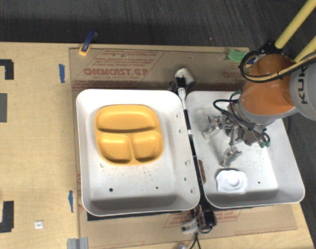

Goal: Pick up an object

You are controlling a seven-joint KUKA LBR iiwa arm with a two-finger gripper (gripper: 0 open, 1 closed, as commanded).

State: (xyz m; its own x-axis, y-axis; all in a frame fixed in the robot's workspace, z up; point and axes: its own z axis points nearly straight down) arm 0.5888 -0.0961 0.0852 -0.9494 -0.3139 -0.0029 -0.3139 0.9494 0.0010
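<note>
A small white round object (231, 181) lies near the front of the right bin (287, 165). A yellow divided plate (129, 134) rests in the back half of the left bin (90, 191). My gripper (220, 143) hangs over the middle of the right bin, just behind the white object and apart from it. Its fingers (231, 153) are spread open with nothing between them. The orange band (265, 90) of the arm sits above the bin's back right.
A black divider with a cable (191, 144) runs between the two bins. A white connector (182, 77) sits at its far end. Brown cardboard (121, 66) lies under the bins on the wooden bench. Yellow rods (298, 19) cross the top right corner.
</note>
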